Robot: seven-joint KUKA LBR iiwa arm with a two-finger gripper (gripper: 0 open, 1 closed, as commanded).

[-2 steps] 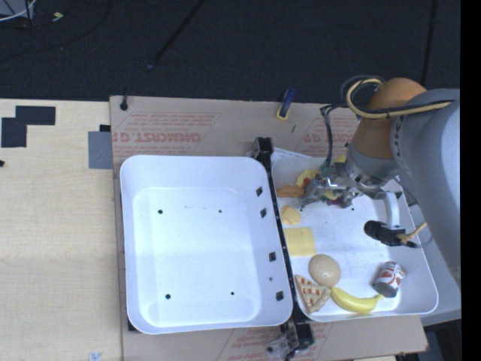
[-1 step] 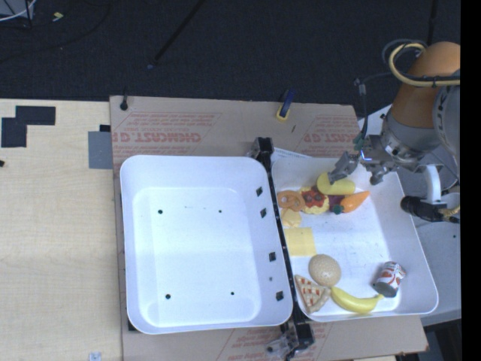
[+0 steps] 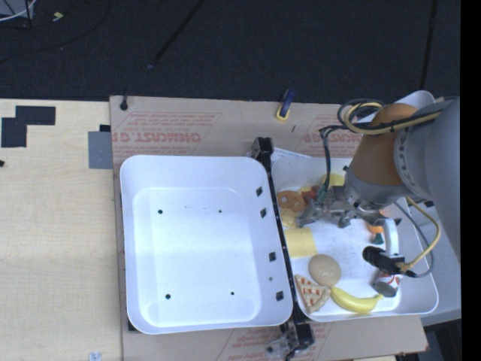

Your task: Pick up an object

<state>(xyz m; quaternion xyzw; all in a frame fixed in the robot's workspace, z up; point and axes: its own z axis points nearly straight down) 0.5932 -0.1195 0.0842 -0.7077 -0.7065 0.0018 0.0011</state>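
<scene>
Fingers of the gripper (image 3: 314, 213) stand apart, gripping nothing, low over the right bin (image 3: 421, 301) at right of centre beside the orange toy (image 3: 290, 199); approach step, next requiring descent and closure.

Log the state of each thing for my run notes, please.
gripper: down in the right bin, over the toys
left bin: bare white floor
banana: lying flat, near edge
pizza slice: flat, beside banana
tan round piece: resting, untouched
yellow block: flat by the divider
</scene>
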